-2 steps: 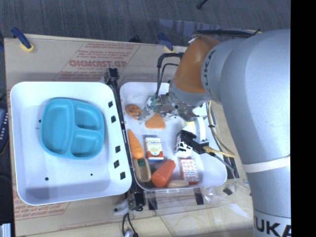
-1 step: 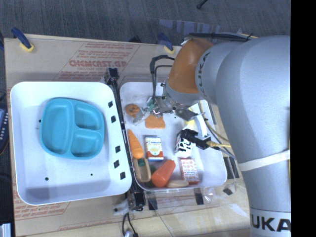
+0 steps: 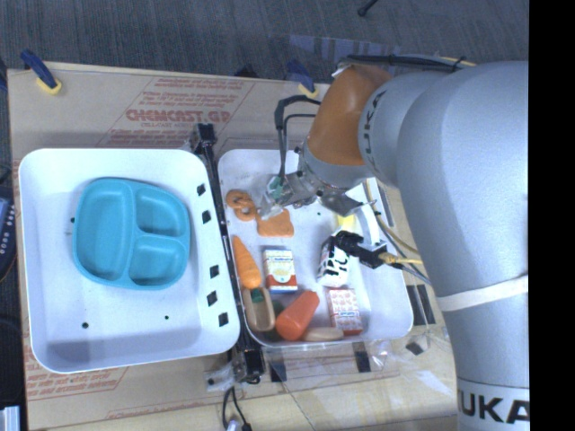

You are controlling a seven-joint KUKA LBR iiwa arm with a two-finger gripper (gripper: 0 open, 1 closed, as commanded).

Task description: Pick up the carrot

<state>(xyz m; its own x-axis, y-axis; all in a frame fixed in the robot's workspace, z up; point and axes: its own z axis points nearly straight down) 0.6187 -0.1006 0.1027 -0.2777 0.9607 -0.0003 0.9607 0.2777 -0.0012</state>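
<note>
- The gripper [image 3: 277, 193] hangs low in the right bin [image 3: 393, 281] — I cannot tell its state.
- The carrot [image 3: 246, 262] lies near the bin's left wall, below the gripper.

We see the gripper [image 3: 280, 189] low over the far part of the right bin [image 3: 395, 290]. Just to its left lies a pretzel [image 3: 240, 202], and just beneath it, toward us, a cracker [image 3: 276, 224]. Further toward us and slightly left, the carrot [image 3: 246, 261] lies along the bin's left wall, with a small carton [image 3: 281, 269] right beside it. Nearer still sit a sausage [image 3: 297, 315] and a packet [image 3: 344, 310]. Toward us and to the right of the gripper stands a small patterned carton [image 3: 335, 262]. Well to its left, in the left bin [image 3: 45, 330], rests a divided plate [image 3: 133, 233].
</note>
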